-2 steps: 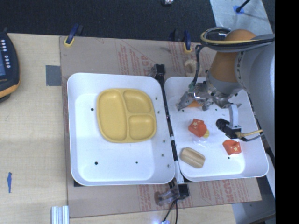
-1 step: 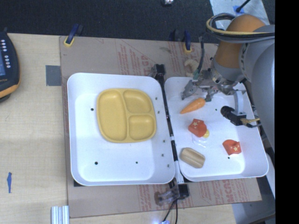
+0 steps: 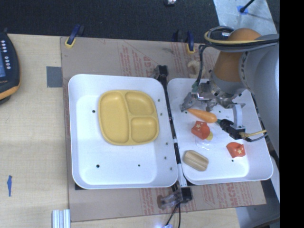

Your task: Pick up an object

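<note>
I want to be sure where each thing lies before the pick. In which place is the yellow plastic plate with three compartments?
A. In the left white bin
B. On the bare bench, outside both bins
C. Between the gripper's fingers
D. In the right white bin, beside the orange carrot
A: the yellow plastic plate with three compartments lies flat inside the left white bin, while the orange carrot is in the right white bin.

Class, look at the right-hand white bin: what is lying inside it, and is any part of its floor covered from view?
Inside the right bin lie an orange carrot, two red pieces and a tan bread roll. The end effector and arm above cover the bin's far portion, so anything there is unseen.
</note>
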You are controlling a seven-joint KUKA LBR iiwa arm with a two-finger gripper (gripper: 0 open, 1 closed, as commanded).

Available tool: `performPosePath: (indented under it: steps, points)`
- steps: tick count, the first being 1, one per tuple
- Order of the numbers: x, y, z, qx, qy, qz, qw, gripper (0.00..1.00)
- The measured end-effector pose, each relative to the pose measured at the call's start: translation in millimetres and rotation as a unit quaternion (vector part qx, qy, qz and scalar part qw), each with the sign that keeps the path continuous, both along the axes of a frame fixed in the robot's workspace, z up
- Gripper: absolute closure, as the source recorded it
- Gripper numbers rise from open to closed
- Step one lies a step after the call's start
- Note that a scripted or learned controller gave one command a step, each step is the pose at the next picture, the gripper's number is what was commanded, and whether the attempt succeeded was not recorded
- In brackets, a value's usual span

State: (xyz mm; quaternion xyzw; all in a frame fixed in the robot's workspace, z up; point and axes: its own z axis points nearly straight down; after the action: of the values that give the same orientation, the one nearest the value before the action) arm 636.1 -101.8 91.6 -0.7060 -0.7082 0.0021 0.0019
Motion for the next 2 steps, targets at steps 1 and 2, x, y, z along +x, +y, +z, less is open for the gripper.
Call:
performPosePath:
  steps: [1,2]
  points:
    - [-37.0,2.2,0.0,0.0001,0.001,0.000,1.0000,0.00]
    - [-35.2,1.1,10.7,-0.0004,0.000,0.000,1.0000,1.00]
